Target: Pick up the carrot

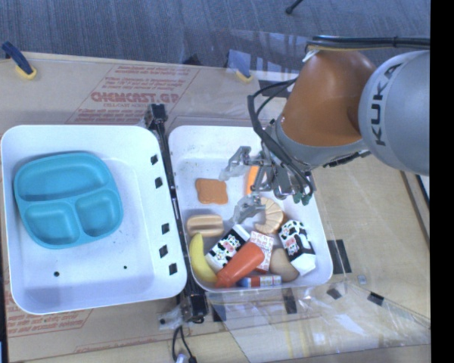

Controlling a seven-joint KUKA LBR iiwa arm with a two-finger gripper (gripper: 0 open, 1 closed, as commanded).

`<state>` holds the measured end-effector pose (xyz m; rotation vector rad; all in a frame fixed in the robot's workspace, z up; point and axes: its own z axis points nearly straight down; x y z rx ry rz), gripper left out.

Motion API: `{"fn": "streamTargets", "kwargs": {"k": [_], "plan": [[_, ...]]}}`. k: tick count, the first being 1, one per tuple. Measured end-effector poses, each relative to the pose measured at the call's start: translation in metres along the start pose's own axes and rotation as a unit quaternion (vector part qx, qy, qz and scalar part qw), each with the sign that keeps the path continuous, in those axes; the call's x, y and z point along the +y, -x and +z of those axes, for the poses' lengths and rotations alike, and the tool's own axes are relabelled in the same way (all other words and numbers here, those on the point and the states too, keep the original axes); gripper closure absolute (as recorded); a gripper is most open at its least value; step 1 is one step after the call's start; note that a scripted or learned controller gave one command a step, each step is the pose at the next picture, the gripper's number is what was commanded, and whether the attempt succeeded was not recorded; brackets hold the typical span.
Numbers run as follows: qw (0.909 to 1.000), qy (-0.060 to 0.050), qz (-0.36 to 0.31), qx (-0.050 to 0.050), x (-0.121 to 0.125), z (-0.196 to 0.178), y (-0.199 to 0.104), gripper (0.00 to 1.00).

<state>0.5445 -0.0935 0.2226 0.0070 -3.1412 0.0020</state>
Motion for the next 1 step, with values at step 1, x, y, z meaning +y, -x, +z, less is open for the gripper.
{"fn": "streamTargets", "kwargs": {"k": [1], "plan": [[0.9991, 0.002, -0.043, 0.005, -0.0255, 0.1006, 0.0415, 0.0]]}}
